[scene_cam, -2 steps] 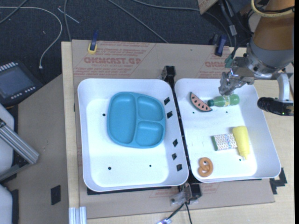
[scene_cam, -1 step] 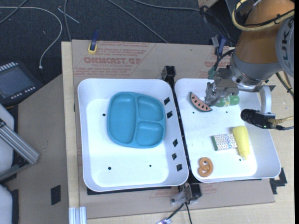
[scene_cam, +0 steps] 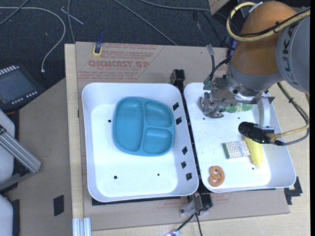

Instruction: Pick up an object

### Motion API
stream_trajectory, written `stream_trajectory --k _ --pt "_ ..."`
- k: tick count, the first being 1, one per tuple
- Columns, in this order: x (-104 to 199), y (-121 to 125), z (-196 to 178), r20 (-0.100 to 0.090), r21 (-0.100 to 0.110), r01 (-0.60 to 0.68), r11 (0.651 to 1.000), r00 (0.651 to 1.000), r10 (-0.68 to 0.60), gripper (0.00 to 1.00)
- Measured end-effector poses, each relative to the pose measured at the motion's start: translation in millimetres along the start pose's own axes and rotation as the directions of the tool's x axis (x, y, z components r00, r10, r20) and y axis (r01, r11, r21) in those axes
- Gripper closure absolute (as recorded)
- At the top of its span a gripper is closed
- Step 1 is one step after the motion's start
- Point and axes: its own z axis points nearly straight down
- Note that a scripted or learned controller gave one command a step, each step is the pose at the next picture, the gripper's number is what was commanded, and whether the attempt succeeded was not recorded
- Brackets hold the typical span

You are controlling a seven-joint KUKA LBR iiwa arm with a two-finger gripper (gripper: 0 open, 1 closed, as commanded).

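Currently you are at the reach step: the hand [scene_cam: 212,103] sits low at the back of the right bin [scene_cam: 280,171], beside a green item [scene_cam: 238,108]. Its state: cannot tell. Next, confirm a grip before lifting.

**Hidden and cut off**

The grey arm with the orange band [scene_cam: 268,38] runs off the right edge and covers the far corner of the right shallow white bin [scene_cam: 280,173]. Its hand [scene_cam: 212,103] is too cluttered to read. A green object [scene_cam: 235,108] (shape unclear) lies half hidden beneath the wrist.
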Motion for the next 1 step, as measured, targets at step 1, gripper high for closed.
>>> stream_trajectory --k 1 --pt "47.1 -12.2 4.9 0.0 0.0 0.0 1.0 1.0 0.0 1.0"
